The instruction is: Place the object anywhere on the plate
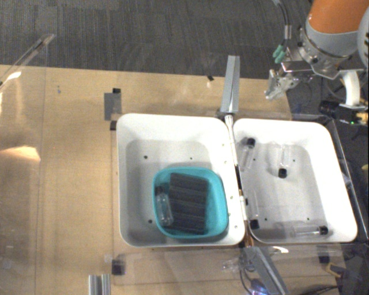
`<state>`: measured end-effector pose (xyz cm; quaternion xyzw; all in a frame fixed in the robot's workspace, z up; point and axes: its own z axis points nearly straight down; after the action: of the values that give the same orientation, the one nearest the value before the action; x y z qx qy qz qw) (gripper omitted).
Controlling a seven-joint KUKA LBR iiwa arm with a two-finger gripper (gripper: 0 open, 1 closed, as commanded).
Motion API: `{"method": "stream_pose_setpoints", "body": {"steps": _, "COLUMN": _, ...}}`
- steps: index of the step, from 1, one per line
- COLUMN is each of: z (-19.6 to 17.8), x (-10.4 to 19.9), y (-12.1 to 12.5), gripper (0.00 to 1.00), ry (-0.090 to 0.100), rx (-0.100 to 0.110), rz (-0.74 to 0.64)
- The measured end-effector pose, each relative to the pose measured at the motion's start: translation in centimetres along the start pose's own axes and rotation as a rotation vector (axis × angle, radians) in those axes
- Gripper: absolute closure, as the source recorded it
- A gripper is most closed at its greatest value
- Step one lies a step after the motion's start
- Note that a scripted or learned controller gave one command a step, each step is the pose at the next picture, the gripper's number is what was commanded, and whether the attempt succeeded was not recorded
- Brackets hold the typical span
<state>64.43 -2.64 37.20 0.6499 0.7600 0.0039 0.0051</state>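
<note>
Dark grey carpet fills the top of the view, and below it lies the pale wooden desk (pixel 63 190) with two shallow white bins side by side. A grey metal post (pixel 232 84) stands upright at the 12 o'clock end of the seam between them.

In the left bin (pixel 130 150) a teal plate (pixel 218 196) sits toward 5 o'clock, square with rounded corners. On it lies a dark ribbed block (pixel 188 203), covering most of the middle. A clear vial (pixel 164 208) also lies on the plate, just beside the block at its 9 o'clock edge. Its long axis runs roughly 12 to 6 o'clock, nearly parallel to the block's side; which end carries the cap cannot be told.

The right bin (pixel 328 173) holds three more clear vials with black caps. One (pixel 247 151) lies near the 11 o'clock corner, cap toward 12 o'clock. Another (pixel 283 161) lies near the middle, long axis 12 to 6, cap toward 6 o'clock. A third (pixel 307 230) lies along the 6 o'clock wall, long axis 9 to 3, cap toward 3 o'clock.

The arm enters at 1 o'clock, its orange band (pixel 334 14) at the top edge. The hand (pixel 278 86) hangs above the desk beyond the right bin's 12 o'clock rim, well apart from every vial. Nothing sits between its fingers; whether they are spread or closed cannot be told.
</note>
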Motion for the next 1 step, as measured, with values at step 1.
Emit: {"method": "stream_pose_setpoints", "body": {"steps": 1, "z": -3.81, "x": 8.7, "y": -1.65, "gripper": 1.0, "ry": 0.002, "rx": -0.001, "rz": -0.156}}
